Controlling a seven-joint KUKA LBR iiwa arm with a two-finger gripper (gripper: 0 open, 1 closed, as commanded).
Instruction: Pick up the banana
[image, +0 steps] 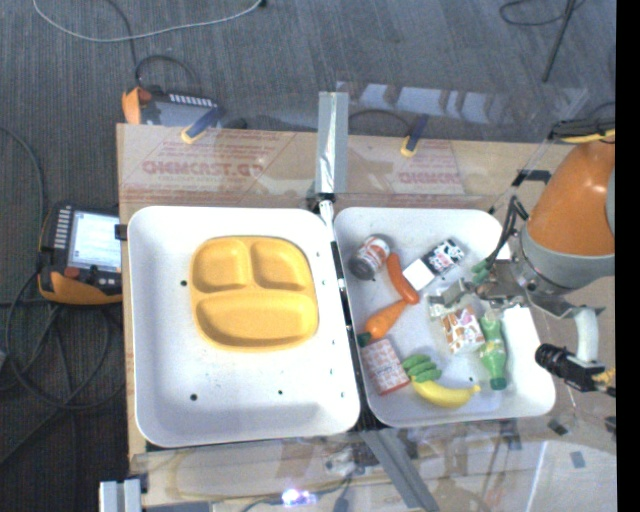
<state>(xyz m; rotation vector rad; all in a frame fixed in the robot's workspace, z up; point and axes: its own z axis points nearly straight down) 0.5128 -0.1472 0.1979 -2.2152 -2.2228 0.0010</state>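
- The curved yellow banana (444, 394) lies near the right white bin's (520, 405) front wall (beside a green pod).
- The metal gripper (465, 293) hovers farther back; its grip I cannot tell.

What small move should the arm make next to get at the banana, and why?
Probably shift the tool toward the near edge of the right white bin until it stands over the curved yellow banana. The tool sits farther back, above the small printed packet, while the banana lies beside the green pea pod, untouched.
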